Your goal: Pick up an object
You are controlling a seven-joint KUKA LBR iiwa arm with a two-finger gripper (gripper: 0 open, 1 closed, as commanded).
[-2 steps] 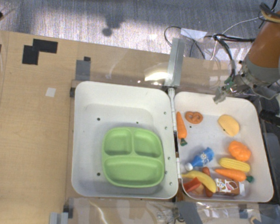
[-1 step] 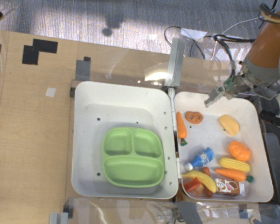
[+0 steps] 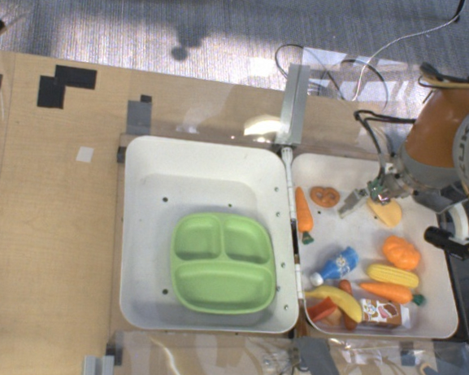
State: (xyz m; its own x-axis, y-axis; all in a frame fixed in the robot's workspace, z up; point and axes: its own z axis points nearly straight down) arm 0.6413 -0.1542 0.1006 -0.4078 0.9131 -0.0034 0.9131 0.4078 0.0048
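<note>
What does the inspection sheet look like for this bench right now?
Surface: wooden bench bearing a left bin and a right bin, side by side.
Job's things: in the right bin, a pretzel, carrot, cheese wedge, blue bottle, orange pepper, corn cob, banana, juice carton.
Clutter: green divided plate in the left bin.
Grippers: end effector low over the right bin, between pretzel and cheese wedge; nothing seen between its fingers.
Cables: white cable behind the bins.
Surroundings: grey carpet; black marks on the bench.
</note>
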